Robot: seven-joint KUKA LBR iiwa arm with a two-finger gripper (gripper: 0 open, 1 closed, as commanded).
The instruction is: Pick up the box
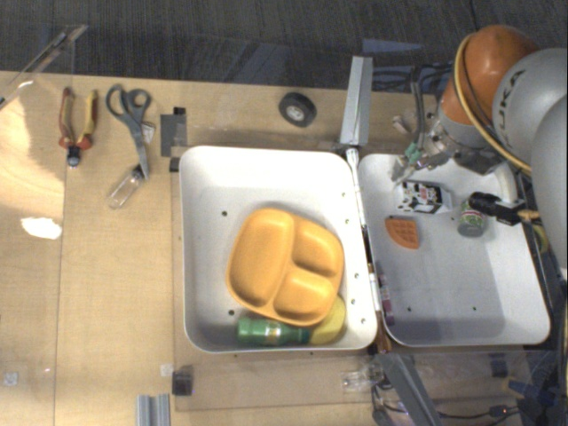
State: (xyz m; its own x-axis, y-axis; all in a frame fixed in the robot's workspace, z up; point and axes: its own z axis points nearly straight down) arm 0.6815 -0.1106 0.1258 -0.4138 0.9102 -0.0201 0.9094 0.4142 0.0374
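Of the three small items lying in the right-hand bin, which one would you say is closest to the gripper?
The small white box with dark markings, just below the gripper. The orange disc lies farther toward the near edge, and the grey-green cylinder farther right.

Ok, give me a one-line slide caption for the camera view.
Arm's hand poised over the small box in the right bin; yellow divided tray fills the left bin.

bench (106, 309) | two bins (204, 238) | scissors (133, 118) | pliers (75, 122) | tape roll (297, 108)
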